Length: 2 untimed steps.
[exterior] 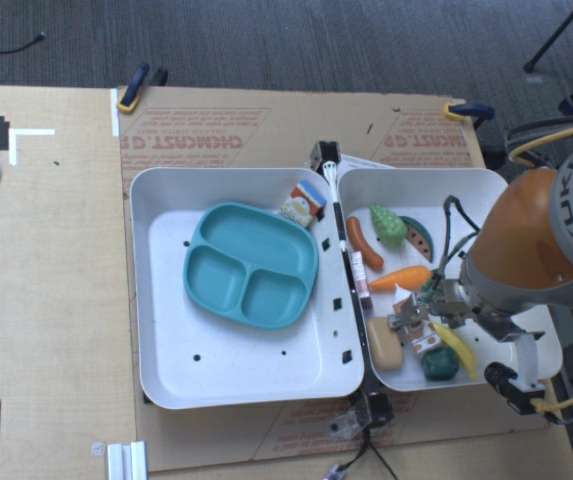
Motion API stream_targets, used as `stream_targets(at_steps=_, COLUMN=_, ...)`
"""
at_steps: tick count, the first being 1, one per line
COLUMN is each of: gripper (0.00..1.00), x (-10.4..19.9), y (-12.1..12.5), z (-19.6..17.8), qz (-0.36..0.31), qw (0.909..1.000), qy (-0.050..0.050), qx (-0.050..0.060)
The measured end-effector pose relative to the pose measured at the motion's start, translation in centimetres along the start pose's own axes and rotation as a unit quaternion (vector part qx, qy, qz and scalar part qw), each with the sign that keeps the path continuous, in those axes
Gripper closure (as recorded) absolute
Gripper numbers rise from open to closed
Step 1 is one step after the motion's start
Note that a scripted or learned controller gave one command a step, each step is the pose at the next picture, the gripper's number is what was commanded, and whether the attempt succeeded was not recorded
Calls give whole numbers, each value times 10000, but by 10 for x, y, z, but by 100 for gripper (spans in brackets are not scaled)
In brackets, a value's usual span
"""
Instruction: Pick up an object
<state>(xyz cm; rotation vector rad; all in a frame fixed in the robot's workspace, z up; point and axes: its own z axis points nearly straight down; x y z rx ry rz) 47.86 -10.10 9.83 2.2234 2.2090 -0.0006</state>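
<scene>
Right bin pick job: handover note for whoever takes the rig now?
Pincer: low in the right bin, over the toy pile; finger state can't be read, no item seen in its grip.
Right bin holds the sausage, green leafy toy, carrot, tan bread piece, yellow piece and dark green piece.
Left bin: teal divided tray, small packet at its back corner.
Done: arm is at the pile. Left: grasp and lift one item.

The surface (pixel 46 298) carries a cardboard sheet (pixel 296 133); two white bins, left (pixel 166 368) and right (pixel 486 183), rest touching on it.
</scene>
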Motion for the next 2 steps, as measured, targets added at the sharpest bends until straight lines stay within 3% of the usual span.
stream_targets(at_steps=1, gripper=100, x=2, y=0, z=-8, qz=15, qw=10000, qy=20, qx=10)
stream_targets(at_steps=2, gripper=100, x=51, y=30, z=-122, qz=-35, qw=10000, qy=22, qx=21)
